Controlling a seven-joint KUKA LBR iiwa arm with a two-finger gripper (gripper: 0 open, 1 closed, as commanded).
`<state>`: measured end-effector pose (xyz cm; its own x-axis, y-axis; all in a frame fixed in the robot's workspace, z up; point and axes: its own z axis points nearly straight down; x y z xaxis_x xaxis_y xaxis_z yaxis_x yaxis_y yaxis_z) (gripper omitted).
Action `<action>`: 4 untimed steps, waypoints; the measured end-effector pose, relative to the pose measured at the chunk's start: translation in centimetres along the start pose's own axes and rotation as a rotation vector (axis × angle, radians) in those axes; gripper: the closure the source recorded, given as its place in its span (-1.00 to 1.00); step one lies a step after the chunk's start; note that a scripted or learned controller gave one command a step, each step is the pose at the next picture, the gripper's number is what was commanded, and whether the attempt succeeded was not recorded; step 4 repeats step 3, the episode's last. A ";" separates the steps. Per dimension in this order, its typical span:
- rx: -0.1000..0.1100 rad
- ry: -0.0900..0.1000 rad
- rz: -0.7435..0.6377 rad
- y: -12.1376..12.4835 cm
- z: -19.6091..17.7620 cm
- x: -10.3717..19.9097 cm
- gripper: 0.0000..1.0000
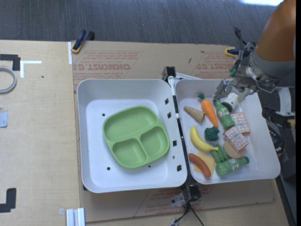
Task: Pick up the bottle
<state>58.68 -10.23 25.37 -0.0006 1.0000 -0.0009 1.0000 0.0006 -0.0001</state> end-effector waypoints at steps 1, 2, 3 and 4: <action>0.000 0.001 0.182 0.3 14.0 -2.8 -1.00; -0.004 -0.001 0.184 0.4 12.9 -2.9 1.00; -0.001 0.000 0.062 -5.0 0.5 -1.0 1.00; -0.001 0.000 0.062 -5.0 0.5 -1.0 1.00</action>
